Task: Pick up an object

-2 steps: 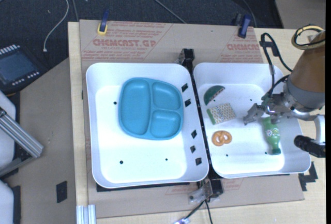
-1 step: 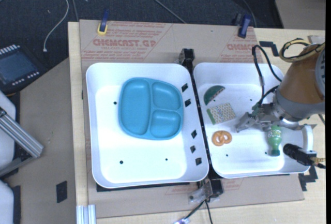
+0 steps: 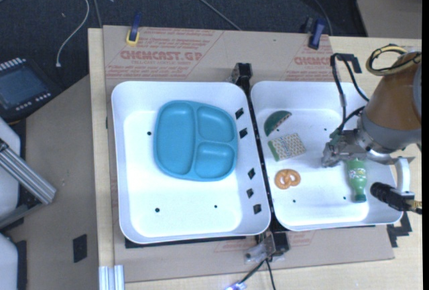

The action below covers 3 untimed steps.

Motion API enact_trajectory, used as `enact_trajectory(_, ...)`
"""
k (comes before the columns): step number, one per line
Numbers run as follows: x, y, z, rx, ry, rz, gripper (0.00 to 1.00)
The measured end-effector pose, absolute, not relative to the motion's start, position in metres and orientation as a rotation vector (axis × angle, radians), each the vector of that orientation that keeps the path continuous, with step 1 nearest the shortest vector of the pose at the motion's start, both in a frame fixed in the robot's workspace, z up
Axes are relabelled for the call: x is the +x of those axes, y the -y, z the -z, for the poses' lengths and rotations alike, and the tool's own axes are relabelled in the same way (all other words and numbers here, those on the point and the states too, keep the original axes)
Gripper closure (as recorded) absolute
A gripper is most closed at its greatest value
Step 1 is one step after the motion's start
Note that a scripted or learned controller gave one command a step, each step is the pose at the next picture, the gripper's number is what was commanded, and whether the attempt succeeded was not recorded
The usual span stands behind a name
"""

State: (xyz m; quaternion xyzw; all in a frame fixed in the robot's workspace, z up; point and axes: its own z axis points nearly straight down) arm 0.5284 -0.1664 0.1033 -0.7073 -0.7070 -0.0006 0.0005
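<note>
At the right of the frame the grey arm [image 3: 395, 108] with its orange band reaches in over the right-hand bin [image 3: 315, 218], and its gripper [image 3: 333, 151] sits low in that bin's right-centre area, its dark metal tip close to the white floor. From this slanted view I cannot tell how the jaws stand, and nothing can be seen between them. Just to the right of the gripper, partly under the wrist, lies a green bottle [image 3: 357, 178] with its length running up and down the frame, near the bin's right wall. Left of the gripper, and apart from it, a small checkered rectangular piece [image 3: 287, 146] lies tilted in the middle of the bin. Above that, towards the bin's upper left, rests a dark green half-round object [image 3: 277, 122]. Below the checkered piece, near the bin's lower left, sits a small orange-brown pretzel [image 3: 287, 179]. The left-hand bin [image 3: 134, 215] holds a blue divided plate [image 3: 196, 140] with three compartments, lying flat in the bin's upper middle. Both bins rest side by side on a cardboard sheet [image 3: 201, 47] across the bench.
</note>
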Motion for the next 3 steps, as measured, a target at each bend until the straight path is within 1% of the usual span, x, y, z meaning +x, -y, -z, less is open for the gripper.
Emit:
enact_trajectory(1,0.531,0.161,-0.166,-2.223,2.228,0.006,1.0)
enact_trajectory(2,0.54,0.155,-0.216,-2.223,2.228,0.006,1.0)
enact_trajectory(3,0.542,0.155,-0.27,-2.224,2.228,0.006,1.0)
